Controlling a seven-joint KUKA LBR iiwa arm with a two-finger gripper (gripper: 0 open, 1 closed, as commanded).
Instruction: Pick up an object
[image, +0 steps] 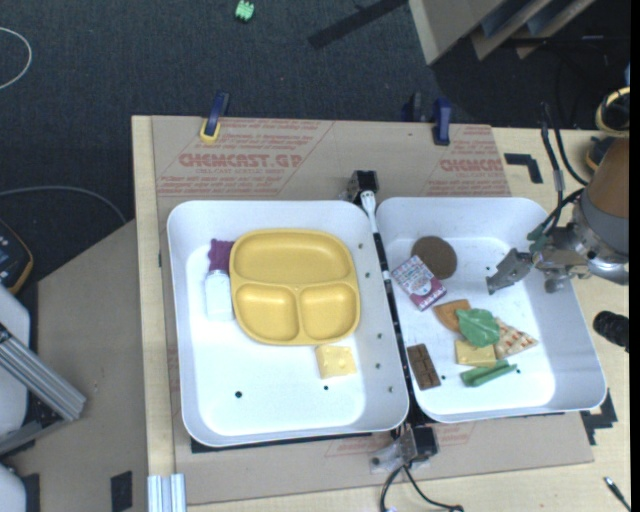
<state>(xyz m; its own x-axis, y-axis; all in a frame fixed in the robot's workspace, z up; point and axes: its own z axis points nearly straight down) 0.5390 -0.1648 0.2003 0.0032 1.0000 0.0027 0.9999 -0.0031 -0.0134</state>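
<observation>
Grey metal made up the end effector (512, 270), which hung over the right part of the shallow white right-hand bin (570, 385); whether it stood apart or together could not be told, and nothing showed clamped in it. The arm behind it was cut off by the picture's right edge.

Nearest to it, well apart to the left, lay a round brown disc (435, 257), touching a small pink-and-white packet (418, 281). Below those sat a crumpled green leaf-shaped piece (478, 324) on a yellow block (475, 352), with an orange wedge (450, 311) just beside it and a tan waffle-patterned slice (516, 341) partly tucked under it. A long green pod (489, 374) and a dark brown bar (423, 365) lay near the front wall.

In the shallow white left-hand bin (280, 415) a yellow three-compartment plastic plate (295, 284) half hid a purple thing (220, 254) and a white bottle-like object (217, 295), both hard to make out. A pale yellow square (336, 360) lay just below the plate. Both bins rested on the brown printed tabletop (300, 150).
</observation>
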